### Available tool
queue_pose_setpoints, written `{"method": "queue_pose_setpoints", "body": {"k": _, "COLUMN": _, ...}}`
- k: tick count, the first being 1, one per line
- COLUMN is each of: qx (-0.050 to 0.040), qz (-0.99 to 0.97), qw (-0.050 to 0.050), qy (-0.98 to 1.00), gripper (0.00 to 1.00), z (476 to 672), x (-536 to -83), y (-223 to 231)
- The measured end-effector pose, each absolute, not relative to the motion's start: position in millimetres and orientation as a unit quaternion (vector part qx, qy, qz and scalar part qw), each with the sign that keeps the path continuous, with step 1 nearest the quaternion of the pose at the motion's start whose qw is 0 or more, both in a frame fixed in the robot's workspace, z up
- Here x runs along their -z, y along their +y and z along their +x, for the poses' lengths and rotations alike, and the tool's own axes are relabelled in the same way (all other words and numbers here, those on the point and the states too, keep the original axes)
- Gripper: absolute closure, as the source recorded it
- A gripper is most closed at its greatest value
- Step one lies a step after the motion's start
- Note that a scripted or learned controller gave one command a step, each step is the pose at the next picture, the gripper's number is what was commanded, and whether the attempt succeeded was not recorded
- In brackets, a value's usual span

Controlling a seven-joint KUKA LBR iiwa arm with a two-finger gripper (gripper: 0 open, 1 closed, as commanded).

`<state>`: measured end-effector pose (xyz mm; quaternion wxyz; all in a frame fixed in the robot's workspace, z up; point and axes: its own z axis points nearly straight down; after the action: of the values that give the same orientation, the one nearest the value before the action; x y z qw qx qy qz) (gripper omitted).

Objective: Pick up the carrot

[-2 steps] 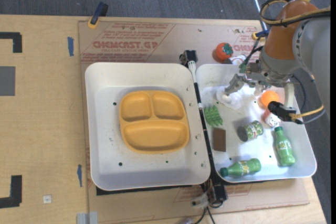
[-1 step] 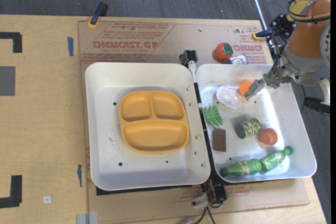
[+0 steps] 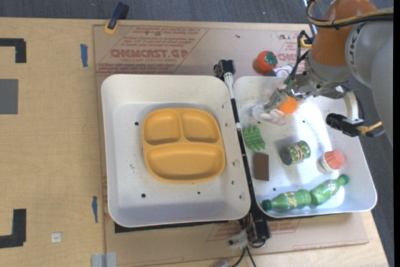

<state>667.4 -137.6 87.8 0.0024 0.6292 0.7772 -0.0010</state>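
Grey carpet shows beyond the wooden bench [image 3: 50, 134], and a brown cardboard sheet [image 3: 162, 40] lies under both bins. Large red letters on the sheet seem to read "CHEMCAST"; the smaller red lines above them are too small to read. More red print is at the sheet's right end, partly hidden by the arm.

At the sheet's far edge there is a yellow and blue clamp [image 3: 117, 15]. A black clamp [image 3: 224, 67] sits at the far end of the line where the two bins meet. On the cardboard, outside the bins, lies a red toy tomato [image 3: 265, 62] with a green top.

In the left bin [image 3: 119, 134] rests a yellow divided plate [image 3: 183, 144].

In the right bin [image 3: 362, 184] the gripper [image 3: 281, 99] is low at the far part. The carrot [image 3: 288, 105], an orange piece, is right at its tip. Whether the gripper is apart or together I cannot tell, nor whether it clamps the carrot. Just to the left of the carrot is a pale whitish thing [image 3: 265, 113].

Nearer to the camera lie a green leafy piece [image 3: 254, 137], a brown block [image 3: 260, 167], and a dark can [image 3: 295, 152] on its side, whose green and yellow label is not readable. A white and red piece [image 3: 331, 161] lies to the right of the can. Two green bottles [image 3: 306, 194] lie end to end along the near wall.
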Motion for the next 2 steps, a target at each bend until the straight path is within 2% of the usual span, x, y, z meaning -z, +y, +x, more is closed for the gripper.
{"method": "queue_pose_setpoints", "body": {"k": 1, "qx": -0.0014, "qz": 0.628, "qw": 0.005, "qy": 0.778, "gripper": 1.00, "z": 669.3, "x": -99, "y": -136}}
{"method": "queue_pose_setpoints", "body": {"k": 2, "qx": -0.0012, "qz": 0.612, "qw": 0.002, "qy": 0.791, "gripper": 1.00, "z": 646.9, "x": -251, "y": -66}}
